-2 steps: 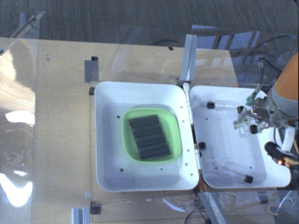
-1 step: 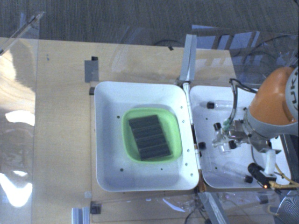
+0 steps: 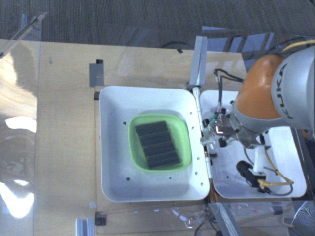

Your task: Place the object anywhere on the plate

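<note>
Camera view from above the counter (image 3: 59, 132) shows my grey arm (image 3: 295, 82), with its orange band (image 3: 261, 90), reaching in from the right and hanging over the right-hand white bin (image 3: 290, 181). My wrist sits above that bin's left edge, close to the seam where the two bins meet. My fingers (image 3: 215, 132) point down toward that seam, but the wrist and its fittings cover them, so I cannot tell how far apart they stand or whether anything is caught between them. A black and yellow cable (image 3: 256, 177) trails from my wrist across the right bin's floor toward its near edge. The left-hand white bin (image 3: 113, 181) holds the green plate (image 3: 184, 146), a square one with rounded corners, lying flat around the middle of that bin. On the plate rests the object (image 3: 156, 144), a dark ridged rectangular block, turned slightly askew and covering most of the plate's inner floor. It lies well apart from my wrist, with the plate's right rim and the bin wall between us.
</note>
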`<state>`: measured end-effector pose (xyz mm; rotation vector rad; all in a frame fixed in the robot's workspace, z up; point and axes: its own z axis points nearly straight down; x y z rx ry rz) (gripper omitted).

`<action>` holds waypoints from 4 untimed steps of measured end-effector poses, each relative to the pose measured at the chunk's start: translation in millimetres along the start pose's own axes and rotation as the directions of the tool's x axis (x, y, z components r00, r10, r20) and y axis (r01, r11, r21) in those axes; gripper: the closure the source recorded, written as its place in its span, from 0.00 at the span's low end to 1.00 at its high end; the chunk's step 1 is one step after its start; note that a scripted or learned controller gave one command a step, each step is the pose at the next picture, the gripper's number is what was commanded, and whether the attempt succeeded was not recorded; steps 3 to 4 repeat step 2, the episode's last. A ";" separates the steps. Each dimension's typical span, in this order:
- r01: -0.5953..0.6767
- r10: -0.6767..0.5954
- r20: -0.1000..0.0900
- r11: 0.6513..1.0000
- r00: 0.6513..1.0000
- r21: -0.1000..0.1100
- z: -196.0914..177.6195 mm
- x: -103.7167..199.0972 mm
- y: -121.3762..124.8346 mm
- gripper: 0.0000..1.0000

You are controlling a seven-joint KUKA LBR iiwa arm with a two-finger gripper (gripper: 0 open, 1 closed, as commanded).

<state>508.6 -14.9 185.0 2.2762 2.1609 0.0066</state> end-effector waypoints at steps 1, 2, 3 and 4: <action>0.102 -0.102 -0.001 0.995 0.995 -0.001 -4.7 55.5 35.7 1.00; 0.102 -0.102 0.000 0.995 0.995 -0.001 -4.9 55.4 35.8 0.00; 0.102 -0.102 0.000 0.995 0.995 -0.001 -4.9 55.4 35.8 0.00; 0.102 -0.102 0.000 0.995 0.995 -0.001 -4.9 55.4 35.8 0.00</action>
